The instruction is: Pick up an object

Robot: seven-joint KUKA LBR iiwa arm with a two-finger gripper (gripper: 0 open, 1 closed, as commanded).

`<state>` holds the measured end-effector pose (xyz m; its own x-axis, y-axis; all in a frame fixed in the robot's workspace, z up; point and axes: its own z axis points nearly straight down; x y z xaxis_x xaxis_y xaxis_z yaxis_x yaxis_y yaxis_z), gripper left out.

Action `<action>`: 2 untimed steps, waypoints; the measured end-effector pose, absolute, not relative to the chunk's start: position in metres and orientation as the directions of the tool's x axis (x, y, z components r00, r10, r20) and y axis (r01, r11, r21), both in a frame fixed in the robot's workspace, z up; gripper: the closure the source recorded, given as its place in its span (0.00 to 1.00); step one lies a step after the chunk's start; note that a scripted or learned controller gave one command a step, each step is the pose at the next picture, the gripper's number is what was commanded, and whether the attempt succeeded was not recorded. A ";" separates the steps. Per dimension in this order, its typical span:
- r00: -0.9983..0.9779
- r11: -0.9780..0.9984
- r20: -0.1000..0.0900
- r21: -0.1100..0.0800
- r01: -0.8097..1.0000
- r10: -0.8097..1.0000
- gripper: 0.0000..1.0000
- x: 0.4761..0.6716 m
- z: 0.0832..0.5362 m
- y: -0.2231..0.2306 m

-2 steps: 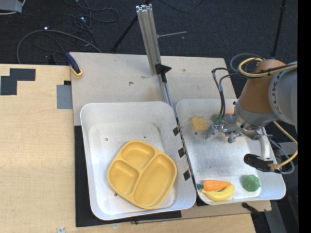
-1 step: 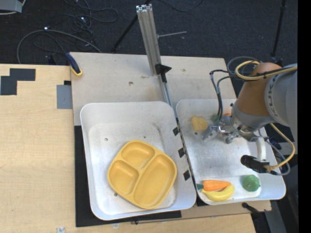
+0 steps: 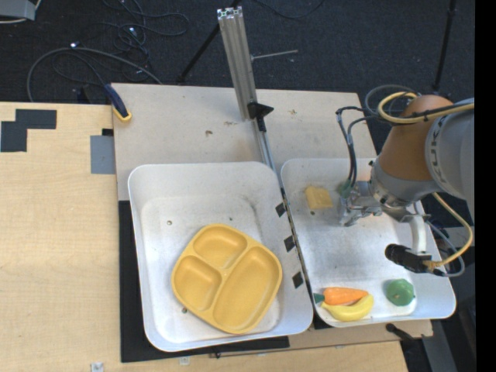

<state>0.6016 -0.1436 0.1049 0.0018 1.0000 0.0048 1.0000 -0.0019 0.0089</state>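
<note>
Right bin (image 3: 310, 242): gripper (image 3: 355, 210), finger state indiscernible, low near far edge; nearest pickable item, pale yellow block (image 3: 318, 198), just beside it toward far-left corner — shift that way, centre, then descend.

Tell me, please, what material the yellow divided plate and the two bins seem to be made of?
The yellow divided plate looks like moulded plastic with a matte finish: even colour, rounded compartment ridges. The left bin and the right bin look like thin white plastic or coated sheet with rounded rims and grey scuffs; which one is unclear.
</note>
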 end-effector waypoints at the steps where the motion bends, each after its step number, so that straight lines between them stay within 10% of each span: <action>1: -0.001 0.001 -0.001 0.002 1.000 1.000 1.00 0.598 0.167 -0.145; 2: -0.001 0.001 0.000 0.002 1.000 1.000 1.00 0.599 0.209 -0.146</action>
